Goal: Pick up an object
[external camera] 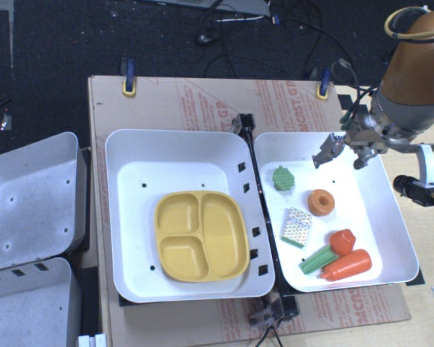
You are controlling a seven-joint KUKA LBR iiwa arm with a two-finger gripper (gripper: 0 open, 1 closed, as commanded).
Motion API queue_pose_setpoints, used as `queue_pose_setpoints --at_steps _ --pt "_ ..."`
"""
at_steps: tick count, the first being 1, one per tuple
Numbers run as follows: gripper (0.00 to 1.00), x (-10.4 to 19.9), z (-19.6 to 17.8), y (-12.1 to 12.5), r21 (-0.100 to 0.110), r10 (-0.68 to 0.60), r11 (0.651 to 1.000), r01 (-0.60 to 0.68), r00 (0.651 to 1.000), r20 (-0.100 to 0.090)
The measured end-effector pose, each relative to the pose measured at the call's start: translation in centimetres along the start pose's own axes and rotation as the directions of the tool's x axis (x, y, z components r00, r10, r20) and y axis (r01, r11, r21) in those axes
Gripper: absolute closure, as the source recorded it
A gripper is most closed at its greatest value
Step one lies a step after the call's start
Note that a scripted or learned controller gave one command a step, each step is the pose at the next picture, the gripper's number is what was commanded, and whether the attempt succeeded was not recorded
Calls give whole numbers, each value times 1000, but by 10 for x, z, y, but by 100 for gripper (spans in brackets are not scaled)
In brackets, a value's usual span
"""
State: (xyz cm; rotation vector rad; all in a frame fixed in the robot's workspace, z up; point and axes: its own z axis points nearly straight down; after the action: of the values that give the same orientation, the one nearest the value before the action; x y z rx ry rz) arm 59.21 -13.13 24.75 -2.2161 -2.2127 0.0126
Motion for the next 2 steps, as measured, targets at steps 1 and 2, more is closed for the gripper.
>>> queue_pose_setpoints --at_steps 1,2 --pt "0 0 -7 2 -13 -3 1000 3 1000 2" --pt "0 10 49 -1 -7 -2 1000 2 1000 1"
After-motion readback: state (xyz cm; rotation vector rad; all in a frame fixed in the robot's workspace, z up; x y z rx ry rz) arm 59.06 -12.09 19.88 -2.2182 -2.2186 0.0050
